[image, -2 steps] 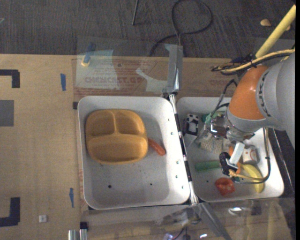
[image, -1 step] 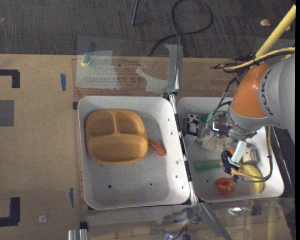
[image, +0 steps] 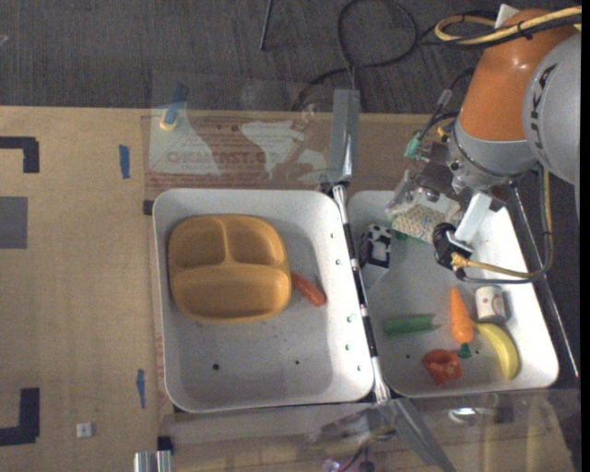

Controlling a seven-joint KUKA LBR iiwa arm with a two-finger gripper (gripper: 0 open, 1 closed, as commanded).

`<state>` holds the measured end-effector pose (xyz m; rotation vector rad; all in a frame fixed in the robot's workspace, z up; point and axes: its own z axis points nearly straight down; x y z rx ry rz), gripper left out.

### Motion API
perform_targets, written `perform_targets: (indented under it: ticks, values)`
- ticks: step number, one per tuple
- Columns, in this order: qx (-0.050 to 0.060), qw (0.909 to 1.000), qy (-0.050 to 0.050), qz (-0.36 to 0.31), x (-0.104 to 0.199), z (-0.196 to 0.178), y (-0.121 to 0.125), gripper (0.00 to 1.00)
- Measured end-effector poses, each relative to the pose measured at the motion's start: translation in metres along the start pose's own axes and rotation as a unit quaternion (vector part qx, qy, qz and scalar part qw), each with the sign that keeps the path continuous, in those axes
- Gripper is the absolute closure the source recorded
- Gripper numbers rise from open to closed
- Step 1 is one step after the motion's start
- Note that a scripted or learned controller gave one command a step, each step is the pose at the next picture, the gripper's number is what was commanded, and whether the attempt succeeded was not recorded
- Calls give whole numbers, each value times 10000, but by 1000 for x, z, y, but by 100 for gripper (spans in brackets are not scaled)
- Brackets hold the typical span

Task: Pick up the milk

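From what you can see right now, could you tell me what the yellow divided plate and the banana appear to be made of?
The divided plate looks like moulded plastic: one even mustard colour, rounded compartment ridges and a dull satin sheen. The banana is probably a plastic toy, given its smooth, uniform yellow skin with a soft highlight and no blemishes, though real fruit cannot be ruled out.

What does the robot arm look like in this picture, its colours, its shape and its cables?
The arm is rounded and bulky, with light grey shells and a broad orange band above the wrist. Black lettering runs along a grey segment at the right edge. Yellow cables loop over its top, and a thinner yellow one trails below the wrist. The wrist carries metal parts, a white bracket and thin green wiring.
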<state>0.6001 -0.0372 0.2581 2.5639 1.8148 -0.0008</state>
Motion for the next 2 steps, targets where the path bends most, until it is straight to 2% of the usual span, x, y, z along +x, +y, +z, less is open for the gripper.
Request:
perform_targets:
  ticks: [1,2]
  values:
    - [6,9752,4,-2214,-29,49,22,100]
    - [-3,9435,5,-3314,-105,71,18,100]
